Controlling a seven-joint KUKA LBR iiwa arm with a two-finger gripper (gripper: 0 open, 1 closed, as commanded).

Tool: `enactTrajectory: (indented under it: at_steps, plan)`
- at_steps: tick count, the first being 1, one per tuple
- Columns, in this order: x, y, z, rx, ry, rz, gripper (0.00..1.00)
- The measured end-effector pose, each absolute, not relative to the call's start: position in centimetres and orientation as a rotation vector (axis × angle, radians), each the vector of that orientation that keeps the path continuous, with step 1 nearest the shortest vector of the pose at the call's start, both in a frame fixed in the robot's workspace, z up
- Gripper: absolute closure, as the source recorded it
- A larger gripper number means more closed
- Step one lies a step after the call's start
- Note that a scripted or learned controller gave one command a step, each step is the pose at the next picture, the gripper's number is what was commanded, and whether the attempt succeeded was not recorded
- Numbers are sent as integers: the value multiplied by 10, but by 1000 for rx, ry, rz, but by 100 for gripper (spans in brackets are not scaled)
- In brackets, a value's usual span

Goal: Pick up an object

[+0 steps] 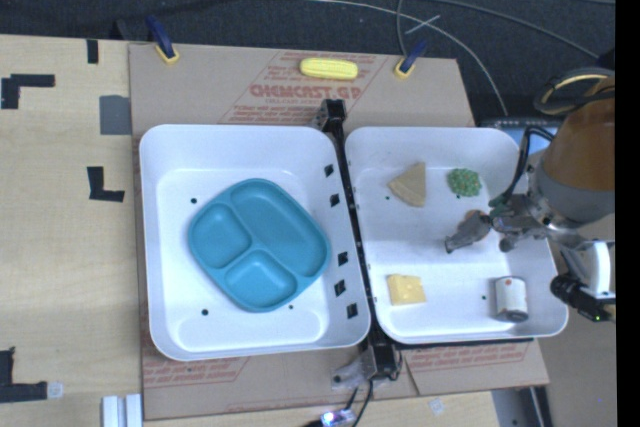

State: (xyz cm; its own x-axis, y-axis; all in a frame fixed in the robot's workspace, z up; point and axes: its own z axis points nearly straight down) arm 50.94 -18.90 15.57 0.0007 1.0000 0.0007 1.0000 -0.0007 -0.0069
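The right bin holds a tan wedge, a small green clump, a yellow square piece and a white cylinder with a red mark. My gripper reaches in from the right and sits low over the middle of this bin. It is below the green clump and to the right of the tan wedge, and nothing shows in its hold. The yellow piece lies below and to its left, and the white cylinder below and to its right.
The left bin holds a blue divided plate. A yellow oblong object lies on the cardboard behind the bins. A black divider runs between the bins. Cables cross the dark area at the back.
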Motion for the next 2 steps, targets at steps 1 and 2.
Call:
enactTrajectory:
  at_steps: [1, 2]
  plan:
    - [507, -186, 112, -2217, -2219, 6, 0]
    - [508, -185, 124, -2216, -2223, 2, 100]
